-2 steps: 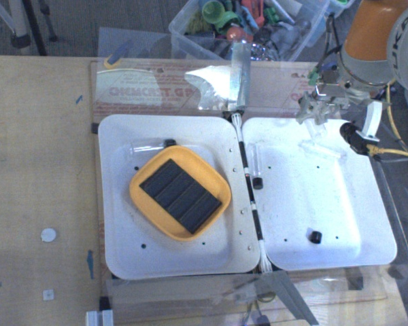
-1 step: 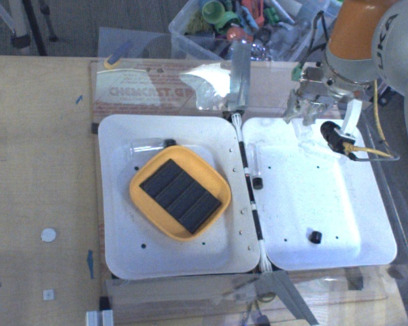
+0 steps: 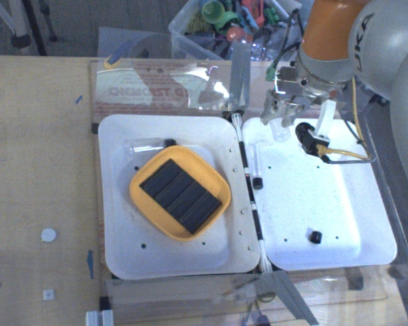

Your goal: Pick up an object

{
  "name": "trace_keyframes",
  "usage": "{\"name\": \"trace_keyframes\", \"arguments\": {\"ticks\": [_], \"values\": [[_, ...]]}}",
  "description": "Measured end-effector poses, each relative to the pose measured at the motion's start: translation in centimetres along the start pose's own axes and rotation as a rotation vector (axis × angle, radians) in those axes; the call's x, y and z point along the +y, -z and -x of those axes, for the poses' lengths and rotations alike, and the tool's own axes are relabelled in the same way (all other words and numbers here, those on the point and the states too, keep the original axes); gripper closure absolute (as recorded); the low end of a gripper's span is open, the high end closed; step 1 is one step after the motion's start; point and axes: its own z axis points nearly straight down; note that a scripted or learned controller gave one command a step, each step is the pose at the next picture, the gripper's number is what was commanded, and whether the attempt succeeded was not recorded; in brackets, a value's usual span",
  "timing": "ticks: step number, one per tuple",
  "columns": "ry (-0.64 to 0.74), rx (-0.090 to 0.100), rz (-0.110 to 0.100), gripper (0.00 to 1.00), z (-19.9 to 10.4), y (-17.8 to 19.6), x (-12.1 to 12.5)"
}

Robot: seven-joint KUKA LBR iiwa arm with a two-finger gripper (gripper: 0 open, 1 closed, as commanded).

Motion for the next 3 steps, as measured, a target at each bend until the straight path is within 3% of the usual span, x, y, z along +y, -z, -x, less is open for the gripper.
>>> {"name": "trace_keyframes", "arguments": {"ticks": [1, 2, 3], "values": [[-0.265, -0.001, 0.003, 1.0, 0.3, -1.2, 1.0], [-0.811, -0.001, -0.004, 1.0, 3.3, -0.2, -3.4], [-1.057, 0.0, 0.001, 1.0, 5.3, 5.1, 0.0]]}}
